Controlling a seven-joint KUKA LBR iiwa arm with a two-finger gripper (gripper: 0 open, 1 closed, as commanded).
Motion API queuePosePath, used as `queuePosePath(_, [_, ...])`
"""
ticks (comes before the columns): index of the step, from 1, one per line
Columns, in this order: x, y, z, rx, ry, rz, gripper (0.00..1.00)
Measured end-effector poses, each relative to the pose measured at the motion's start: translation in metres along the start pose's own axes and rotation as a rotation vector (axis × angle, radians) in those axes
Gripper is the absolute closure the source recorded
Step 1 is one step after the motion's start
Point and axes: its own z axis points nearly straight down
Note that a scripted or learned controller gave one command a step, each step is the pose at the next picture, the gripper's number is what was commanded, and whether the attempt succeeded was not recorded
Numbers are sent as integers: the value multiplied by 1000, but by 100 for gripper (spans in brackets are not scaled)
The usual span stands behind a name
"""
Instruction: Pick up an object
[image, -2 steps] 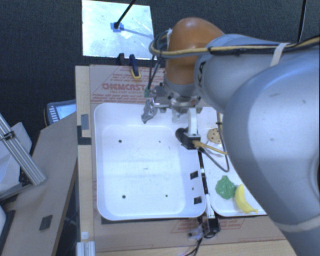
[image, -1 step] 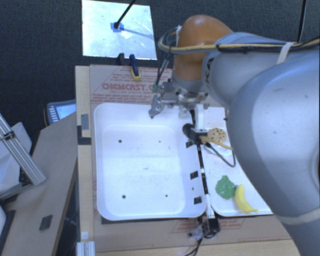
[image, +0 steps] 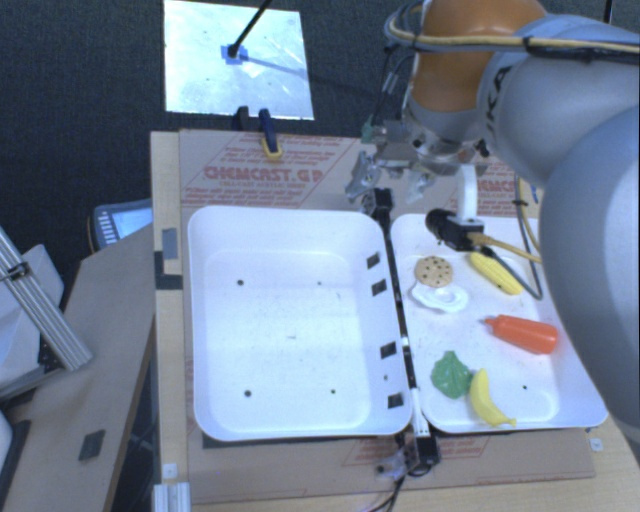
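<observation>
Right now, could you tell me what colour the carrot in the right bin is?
Orange carrot, seen in the camera view.

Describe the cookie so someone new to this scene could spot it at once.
Look in the right bin, the one holding all the toy food. Near its upper left, beside the divider, lies the cookie, just above the fried egg. It is the only flat tan disc with dark specks.

camera: fixed overhead | slanted down | covers both bins (image: 290, 225) | arm (image: 560, 120) enters right

arm (image: 560, 110) cut off at right edge
</observation>
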Motion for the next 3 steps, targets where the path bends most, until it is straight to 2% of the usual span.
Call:
queuePosePath(1, [42,-3,46,12,2,-9,0])
queuePosePath(2, [72,-49,-56,1,6,-10,0])
queuePosePath(3, [162,-42,37,17,3,-14,0])
